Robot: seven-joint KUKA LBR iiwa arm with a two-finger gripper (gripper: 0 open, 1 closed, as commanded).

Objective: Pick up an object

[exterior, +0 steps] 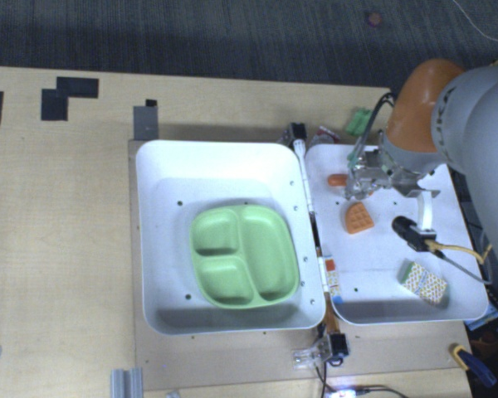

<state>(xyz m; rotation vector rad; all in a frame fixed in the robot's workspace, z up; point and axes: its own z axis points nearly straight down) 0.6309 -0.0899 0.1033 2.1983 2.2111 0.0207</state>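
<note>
A pale wooden desk (58, 247) carries two white bins side by side. A grey arm (481, 114) reaches in from the right. The left bin (162, 222) holds a green divided plate (243, 254). Over the right bin (373, 293) hangs the pincer (361, 182); I cannot tell if it is apart or together. Near it lie an orange wedge (358, 218) and a small red piece (338, 180). A patterned block (423, 282) lies well apart.

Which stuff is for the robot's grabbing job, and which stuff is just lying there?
Likely for the job:
gripper, over the right bin
in that bin: orange waffle-like piece, small red piece, patterned block

Just lying about:
green divided plate in the left bin
small green thing behind the bins
</note>
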